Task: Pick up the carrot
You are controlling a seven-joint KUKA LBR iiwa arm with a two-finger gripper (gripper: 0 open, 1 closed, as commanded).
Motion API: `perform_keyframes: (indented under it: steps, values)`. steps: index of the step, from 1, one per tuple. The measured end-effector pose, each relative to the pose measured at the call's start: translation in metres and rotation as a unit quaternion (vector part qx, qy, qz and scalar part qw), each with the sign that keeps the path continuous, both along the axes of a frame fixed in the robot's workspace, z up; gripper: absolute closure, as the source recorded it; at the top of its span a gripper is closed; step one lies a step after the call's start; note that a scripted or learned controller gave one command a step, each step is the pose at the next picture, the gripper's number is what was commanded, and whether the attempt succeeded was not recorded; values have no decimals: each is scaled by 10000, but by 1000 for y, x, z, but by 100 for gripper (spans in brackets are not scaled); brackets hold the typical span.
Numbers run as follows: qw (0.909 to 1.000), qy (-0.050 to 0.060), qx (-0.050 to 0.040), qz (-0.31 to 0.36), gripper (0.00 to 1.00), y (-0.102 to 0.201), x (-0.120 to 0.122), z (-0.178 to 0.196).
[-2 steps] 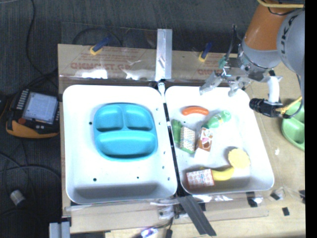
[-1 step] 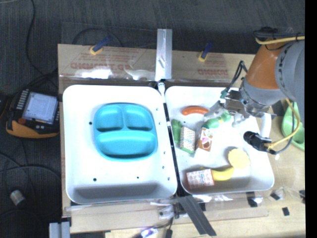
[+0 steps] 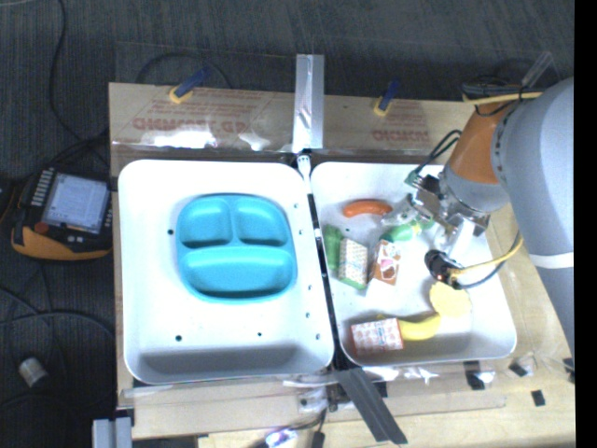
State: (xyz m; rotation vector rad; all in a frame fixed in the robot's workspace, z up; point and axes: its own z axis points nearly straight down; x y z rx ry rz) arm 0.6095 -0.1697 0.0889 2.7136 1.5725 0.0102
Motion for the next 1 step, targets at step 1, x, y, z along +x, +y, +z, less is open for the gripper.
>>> perform_keyframes:
  steps: [1]
  values:
    - [9983, -45, 51, 575, 0, -31, -25, 5]
